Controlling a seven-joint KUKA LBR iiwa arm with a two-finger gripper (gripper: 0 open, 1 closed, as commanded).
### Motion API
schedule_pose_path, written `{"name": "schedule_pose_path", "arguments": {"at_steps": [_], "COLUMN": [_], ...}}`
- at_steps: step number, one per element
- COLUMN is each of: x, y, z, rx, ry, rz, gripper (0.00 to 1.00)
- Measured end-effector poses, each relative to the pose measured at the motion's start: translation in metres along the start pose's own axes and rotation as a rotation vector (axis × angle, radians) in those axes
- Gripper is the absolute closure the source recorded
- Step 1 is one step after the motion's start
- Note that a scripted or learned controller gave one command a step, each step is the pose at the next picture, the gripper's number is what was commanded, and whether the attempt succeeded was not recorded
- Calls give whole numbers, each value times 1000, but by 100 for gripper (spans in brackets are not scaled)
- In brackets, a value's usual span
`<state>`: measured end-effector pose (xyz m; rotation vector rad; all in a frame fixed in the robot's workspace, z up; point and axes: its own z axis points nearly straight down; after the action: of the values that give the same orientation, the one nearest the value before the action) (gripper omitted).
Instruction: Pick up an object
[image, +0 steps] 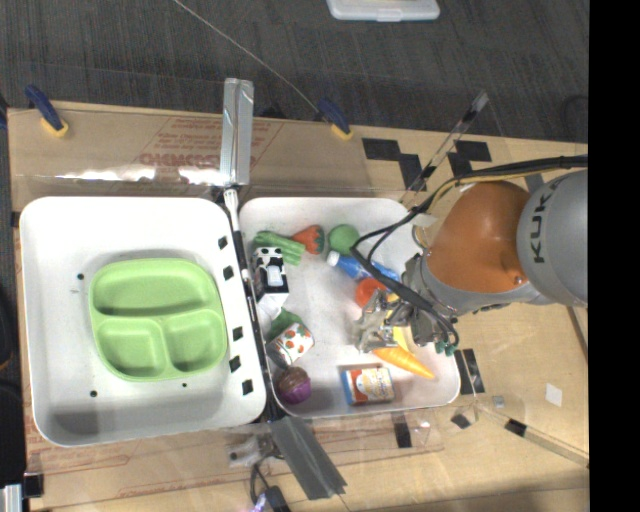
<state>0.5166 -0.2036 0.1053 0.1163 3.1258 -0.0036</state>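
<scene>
The arm reaches down into the right bin (300, 212), its tool (385, 328) low among the toys just above an orange carrot (405, 358); whether it is spread or pinching anything, I cannot tell from here. Around it lie a small can (367, 383), a purple ball (293, 382), a strawberry (310, 237), a green ball (344, 238) and a blue piece (350, 266). The left bin (50, 300) holds a green divided plate (157, 318).

The pincer (383, 330) hangs low in the right bin (320, 212), just above a toy carrot (405, 359).
</scene>
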Motion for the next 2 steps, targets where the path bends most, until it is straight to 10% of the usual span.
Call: {"name": "schedule_pose_path", "arguments": {"at_steps": [1, 2], "x": [-66, -65], "y": [2, 2], "z": [-27, -27], "rx": [-2, -2], "ry": [10, 11], "rz": [-148, -147], "gripper": [100, 0]}}
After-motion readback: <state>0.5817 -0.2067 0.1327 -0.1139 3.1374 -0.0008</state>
